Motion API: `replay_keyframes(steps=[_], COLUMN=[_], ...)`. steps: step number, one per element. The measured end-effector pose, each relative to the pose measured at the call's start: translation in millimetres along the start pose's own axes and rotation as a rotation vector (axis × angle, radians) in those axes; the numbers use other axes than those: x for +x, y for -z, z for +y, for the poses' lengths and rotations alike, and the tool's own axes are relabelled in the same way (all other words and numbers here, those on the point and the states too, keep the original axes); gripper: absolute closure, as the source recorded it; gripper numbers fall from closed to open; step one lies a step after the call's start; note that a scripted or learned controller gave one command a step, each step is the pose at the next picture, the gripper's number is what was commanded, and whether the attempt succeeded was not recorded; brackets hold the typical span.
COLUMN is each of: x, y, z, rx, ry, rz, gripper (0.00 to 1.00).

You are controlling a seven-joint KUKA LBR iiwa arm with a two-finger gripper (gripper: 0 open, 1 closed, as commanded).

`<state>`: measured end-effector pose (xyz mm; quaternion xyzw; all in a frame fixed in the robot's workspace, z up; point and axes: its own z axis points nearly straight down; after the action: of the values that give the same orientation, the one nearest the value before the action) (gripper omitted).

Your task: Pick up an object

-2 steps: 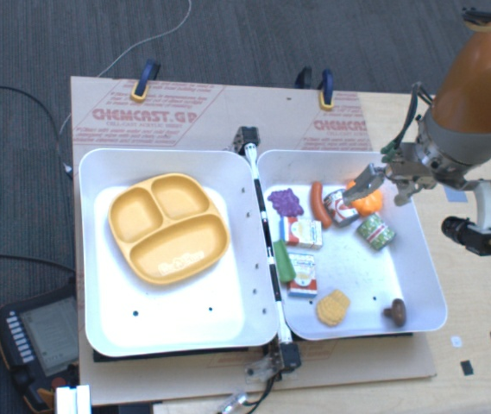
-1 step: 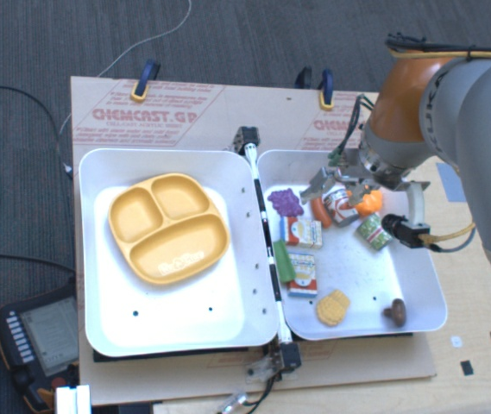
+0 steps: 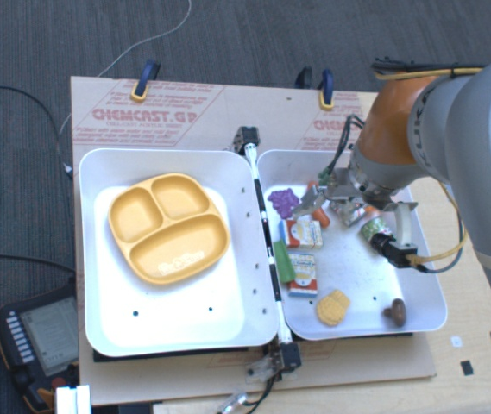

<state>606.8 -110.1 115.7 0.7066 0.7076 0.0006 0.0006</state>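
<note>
My gripper hangs low over the upper left part of the right bin, on the grey arm with its orange band. Just left of it lies a purple bunch of grapes. Below it sit a small orange piece and a red-and-white carton. A green-topped can lies to its right, partly under the wrist. Further down are a green stick, a second printed packet, a yellow waffle-like biscuit and a small brown lump.
The left bin holds a yellow divided plate. A black divider rail runs between the bins. Clamps sit on the board's far edge. A cable loops from the wrist over the right bin's rim.
</note>
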Motion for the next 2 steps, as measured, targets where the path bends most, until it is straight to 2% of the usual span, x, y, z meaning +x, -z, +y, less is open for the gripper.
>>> replay_keyframes(steps=[1, 2], x=[-1, 0], y=[-27, -15], z=[31, 33], rx=[-0.005, -0.011], ry=[0.001, 0.001], rz=[0.001, 0.001], gripper=[0.00, 1.00])
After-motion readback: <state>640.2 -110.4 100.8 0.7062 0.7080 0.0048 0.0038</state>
